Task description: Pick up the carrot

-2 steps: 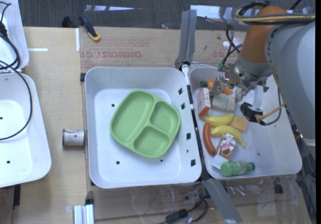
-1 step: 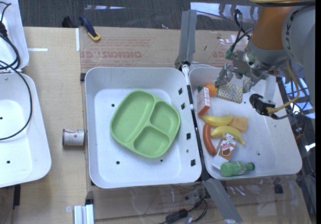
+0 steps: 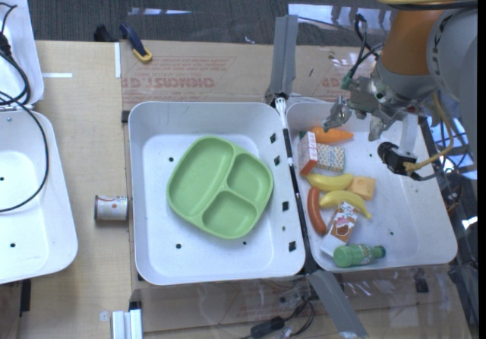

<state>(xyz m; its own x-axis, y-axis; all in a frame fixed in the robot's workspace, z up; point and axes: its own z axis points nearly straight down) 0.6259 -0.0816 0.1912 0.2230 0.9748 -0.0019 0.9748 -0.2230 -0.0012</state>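
Note:
The carrot [image 3: 336,134], orange with a small green top at its left end, lies at the back of the right bin [image 3: 414,212] against a white and pink carton [image 3: 320,156]. My gripper [image 3: 357,122] hangs just above and behind it, at the bin's back edge. Its fingers stand open, the left fingertip [image 3: 339,114] right over the carrot's middle and the other fingertip [image 3: 375,129] off to the carrot's right. Nothing is held between them.
In front of the carrot lie two bananas [image 3: 332,181], an orange wedge [image 3: 364,188], a red sausage [image 3: 316,210], a small juice carton [image 3: 343,222] and a green bottle [image 3: 358,255]. The left bin [image 3: 152,239] holds a green divided plate [image 3: 220,187]. A small can [image 3: 112,208] lies on the bench.

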